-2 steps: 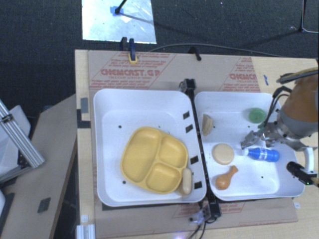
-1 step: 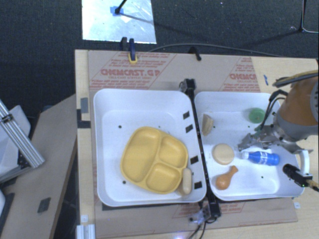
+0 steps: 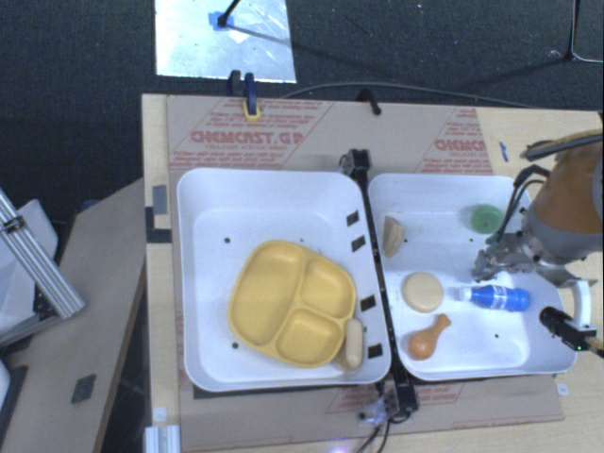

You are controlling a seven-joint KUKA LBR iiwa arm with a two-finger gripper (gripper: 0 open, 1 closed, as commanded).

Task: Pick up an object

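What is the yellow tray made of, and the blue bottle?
The yellow tray looks like plastic: one even matte colour, with smooth moulded compartments and rounded edges. The blue bottle also looks like plastic, a bit shiny, with a pale cap end. It is small in the view, so that is a guess.

The arm [image 3: 571, 196] is cut off by the right edge.

blue bottle [image 3: 499, 297] | lying flat | right bin [image 3: 453, 361], near right wall
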